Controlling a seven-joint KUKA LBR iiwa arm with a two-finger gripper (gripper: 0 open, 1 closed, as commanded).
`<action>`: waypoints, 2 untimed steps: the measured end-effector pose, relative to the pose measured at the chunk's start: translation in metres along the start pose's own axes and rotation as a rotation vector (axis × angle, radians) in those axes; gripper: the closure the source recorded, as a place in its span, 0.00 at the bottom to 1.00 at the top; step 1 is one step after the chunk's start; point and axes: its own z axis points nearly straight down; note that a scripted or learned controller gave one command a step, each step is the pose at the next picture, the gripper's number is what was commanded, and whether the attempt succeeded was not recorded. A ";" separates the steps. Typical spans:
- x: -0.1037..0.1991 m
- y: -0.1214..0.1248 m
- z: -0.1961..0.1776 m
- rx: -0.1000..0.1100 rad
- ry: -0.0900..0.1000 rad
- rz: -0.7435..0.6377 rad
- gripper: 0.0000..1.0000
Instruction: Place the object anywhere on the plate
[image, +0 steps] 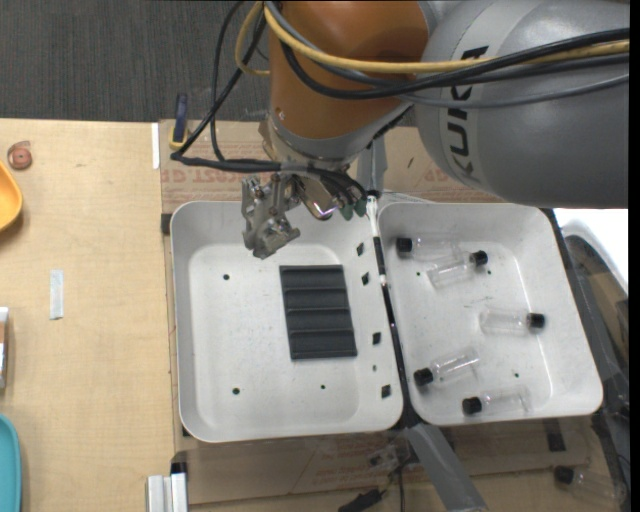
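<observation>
A black ribbed plate (321, 312) lies flat in the middle of the left bin (205, 400). Several clear vials with black caps lie scattered in the right bin (570, 390), among them one vial (455, 269) near the back and another vial (445, 369) near the front. My gripper (267, 228) hangs over the back of the left bin, just behind and left of the plate's far edge. Whether anything is in it is hidden by the wrist and cables. The orange band and grey arm fill the top of the view.
Black cables (215, 120) loop down from the wrist to the left. On the wooden bench to the left are an orange object (8, 200), a small grey strip (56, 295) and a blue item (8, 465). The divider between the bins carries small black clips (380, 280).
</observation>
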 end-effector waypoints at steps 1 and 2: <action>-0.047 -0.027 0.130 0.000 0.002 0.164 1.00; -0.020 -0.040 0.152 0.000 0.002 0.150 1.00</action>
